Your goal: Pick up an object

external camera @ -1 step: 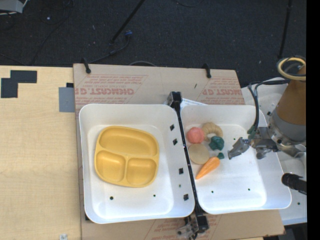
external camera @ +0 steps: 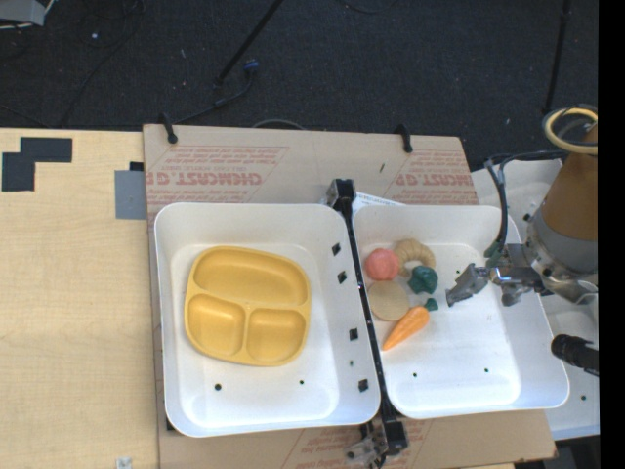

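the arm [external camera: 571, 203] comes in from the right edge, its orange band sitting above the grey wrist, and the gripper [external camera: 467, 286] reaches out low over the right bin [external camera: 488, 389], pointing left toward the pile of toy food. whether the fingers are spread or pressed together, i cannot tell from this angle; nothing shows between them.

just left of the gripper sits a small green piece [external camera: 423, 279]. beyond it, a pink ball [external camera: 382, 264] and a tan ring [external camera: 415, 252] that touches the green piece. below and left of the gripper lies an orange carrot [external camera: 405, 328], tilted, its top touching a pale flat disc [external camera: 389, 301].

well off to the left, past the black divider [external camera: 356, 301], the left bin [external camera: 195, 408] holds a yellow divided plate [external camera: 248, 304]. both bins rest on a cardboard sheet [external camera: 293, 164] on a light wood bench [external camera: 68, 311], with dark carpet [external camera: 293, 47] and cables behind.
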